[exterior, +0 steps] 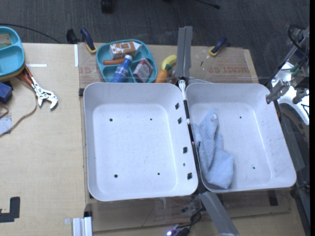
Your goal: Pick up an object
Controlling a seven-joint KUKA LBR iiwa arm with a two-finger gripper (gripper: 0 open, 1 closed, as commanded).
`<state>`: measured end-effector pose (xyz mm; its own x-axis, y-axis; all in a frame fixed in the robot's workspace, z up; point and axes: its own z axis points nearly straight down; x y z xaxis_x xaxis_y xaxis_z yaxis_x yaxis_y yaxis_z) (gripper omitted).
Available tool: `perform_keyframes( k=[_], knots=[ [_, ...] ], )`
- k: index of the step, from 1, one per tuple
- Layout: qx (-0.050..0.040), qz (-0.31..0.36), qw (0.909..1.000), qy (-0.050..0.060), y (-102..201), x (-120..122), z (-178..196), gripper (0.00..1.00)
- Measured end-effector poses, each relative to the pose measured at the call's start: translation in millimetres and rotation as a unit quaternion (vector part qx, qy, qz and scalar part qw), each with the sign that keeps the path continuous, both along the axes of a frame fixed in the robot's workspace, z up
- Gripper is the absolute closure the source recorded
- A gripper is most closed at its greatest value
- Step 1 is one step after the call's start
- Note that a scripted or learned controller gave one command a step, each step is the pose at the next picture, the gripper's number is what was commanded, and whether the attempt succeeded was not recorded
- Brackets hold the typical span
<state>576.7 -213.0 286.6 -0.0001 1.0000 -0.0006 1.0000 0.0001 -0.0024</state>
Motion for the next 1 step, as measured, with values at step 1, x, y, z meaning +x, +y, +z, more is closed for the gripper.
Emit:
perform_keyframes(
  k=[1],
  knots=[
    [-0.0005, -0.176, 0.9844, 0.0, -9.3, 23.1, -48.4, 0.0]
  ],
)
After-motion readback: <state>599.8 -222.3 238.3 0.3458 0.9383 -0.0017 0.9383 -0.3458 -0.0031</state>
